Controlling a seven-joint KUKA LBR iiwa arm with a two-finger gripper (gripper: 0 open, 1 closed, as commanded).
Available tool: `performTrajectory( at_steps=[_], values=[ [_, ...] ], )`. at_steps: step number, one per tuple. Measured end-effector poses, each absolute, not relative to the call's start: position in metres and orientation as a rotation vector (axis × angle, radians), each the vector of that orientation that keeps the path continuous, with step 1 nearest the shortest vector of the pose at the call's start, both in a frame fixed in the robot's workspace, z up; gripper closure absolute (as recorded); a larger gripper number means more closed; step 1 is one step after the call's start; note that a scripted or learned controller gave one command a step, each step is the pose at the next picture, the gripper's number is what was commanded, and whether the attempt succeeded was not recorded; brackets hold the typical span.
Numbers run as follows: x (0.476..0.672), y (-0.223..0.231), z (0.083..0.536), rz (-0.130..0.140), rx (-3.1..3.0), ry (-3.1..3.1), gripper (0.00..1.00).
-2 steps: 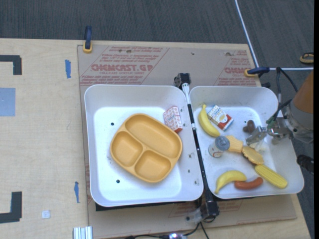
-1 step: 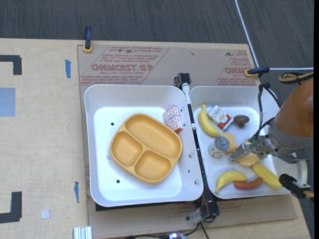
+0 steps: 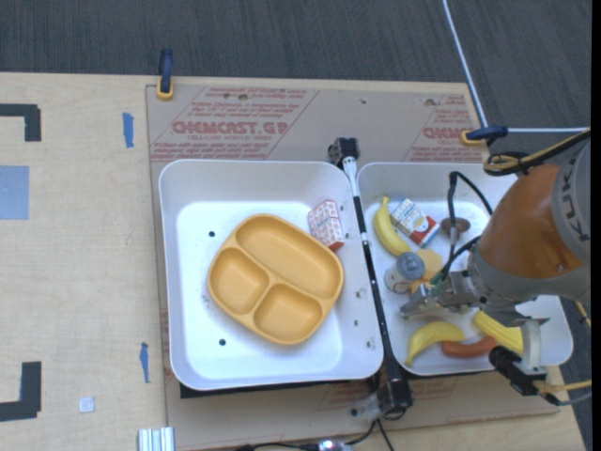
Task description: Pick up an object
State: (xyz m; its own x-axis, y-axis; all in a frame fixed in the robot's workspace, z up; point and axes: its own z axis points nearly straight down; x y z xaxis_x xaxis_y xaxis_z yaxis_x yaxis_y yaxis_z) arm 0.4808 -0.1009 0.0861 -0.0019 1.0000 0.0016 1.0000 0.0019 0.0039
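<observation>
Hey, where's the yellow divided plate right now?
The yellow divided plate lies in the left white bin in the camera view, near its middle, with a small red-and-white packet touching its upper right edge.

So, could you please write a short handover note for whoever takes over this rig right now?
Gripper: low in the right white bin, over the clutter; grip state unclear.
Right bin: two yellow toy bananas, small red-and-white carton, grey round disc, red sausage-shaped toy.
Left white bin: yellow three-compartment plastic plate, small red-patterned packet.
Done: nothing visibly lifted. Left: pick an object.
</observation>
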Motion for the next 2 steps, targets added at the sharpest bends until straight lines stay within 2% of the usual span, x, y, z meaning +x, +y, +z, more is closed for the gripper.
performTrajectory(
  at_steps=[1, 2],
  values=[
    [0.483, -0.102, 0.097, 0.009, 2.215, 2.215, 1.0],
    [0.48, -0.039, 0.185, 0.003, 2.219, 2.223, 1.0]
  ],
)
